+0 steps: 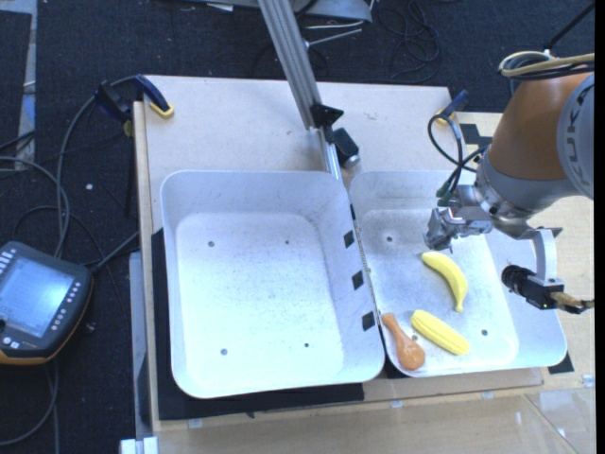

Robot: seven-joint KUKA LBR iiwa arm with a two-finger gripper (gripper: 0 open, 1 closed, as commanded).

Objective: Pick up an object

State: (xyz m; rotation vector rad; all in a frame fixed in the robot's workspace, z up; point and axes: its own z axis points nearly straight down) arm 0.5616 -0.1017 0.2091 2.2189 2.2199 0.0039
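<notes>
Gripper: the gripper (442,231) hangs low over the right bin (397,206), near its upper middle, under the grey and orange arm (534,149) that comes in from 3 o'clock
Grasp state: cannot tell; the tip is small and dark against the bin floor, and no object shows clamped in it
Nearest object: a banana (446,276), lying just beside the gripper at about 6 o'clock from it, apart from it by a small gap
Banana axis: its length runs from 10 o'clock to 5 o'clock, curving down toward a thin stem end at the lower right
Other objects: a yellow corn cob (440,333) lies further off at 6 o'clock, near the front wall of the bin, its length running from 10 to 4 o'clock; a carrot (404,344) lies just to the left of the cob, against the front left corner, thick end at 5 o'clock
Left bin: the left bin (189,253) sits at 9 o'clock from the gripper, well apart
Key relation: the banana is the closest thing, so my guess is that a short shift toward 6 o'clock would bring the tip over its upper end
Approach judgement: closing across the banana's short width, on the 1 to 7 o'clock line, looks likelier to hold than closing along its length
Risk: the curved skin may slip out sideways if the tip lands off centre
</notes>
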